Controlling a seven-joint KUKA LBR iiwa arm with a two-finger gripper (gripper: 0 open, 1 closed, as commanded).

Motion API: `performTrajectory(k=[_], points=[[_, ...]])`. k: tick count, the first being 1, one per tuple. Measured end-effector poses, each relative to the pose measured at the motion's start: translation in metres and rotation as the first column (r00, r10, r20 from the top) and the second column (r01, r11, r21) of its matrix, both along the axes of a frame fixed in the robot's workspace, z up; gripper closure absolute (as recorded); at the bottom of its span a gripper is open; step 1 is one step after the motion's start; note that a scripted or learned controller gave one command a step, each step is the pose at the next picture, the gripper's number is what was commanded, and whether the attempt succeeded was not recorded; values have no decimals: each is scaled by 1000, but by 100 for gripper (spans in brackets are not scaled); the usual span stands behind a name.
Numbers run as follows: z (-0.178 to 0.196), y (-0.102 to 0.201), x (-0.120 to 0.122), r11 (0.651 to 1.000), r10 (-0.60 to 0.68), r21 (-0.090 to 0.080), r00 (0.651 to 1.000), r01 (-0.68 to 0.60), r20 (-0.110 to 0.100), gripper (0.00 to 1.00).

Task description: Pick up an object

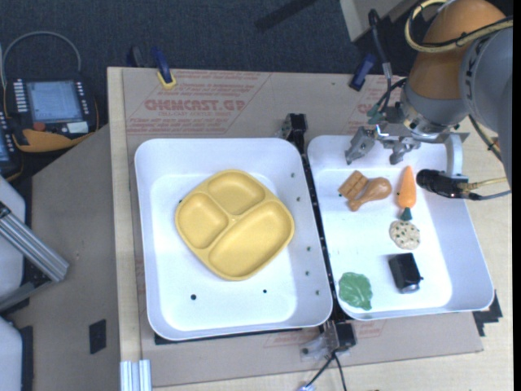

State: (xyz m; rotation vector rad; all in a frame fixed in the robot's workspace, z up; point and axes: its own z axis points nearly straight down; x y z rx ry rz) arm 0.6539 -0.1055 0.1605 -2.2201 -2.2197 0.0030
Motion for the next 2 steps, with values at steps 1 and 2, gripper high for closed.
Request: performTrajectory(k=[1, 2], points=[[-45, -3, -6, 1000, -1, 1, 1000, 1, -4, 0], [-78, -3, -7, 1000, 0, 0, 1000, 0, -2, 0]])
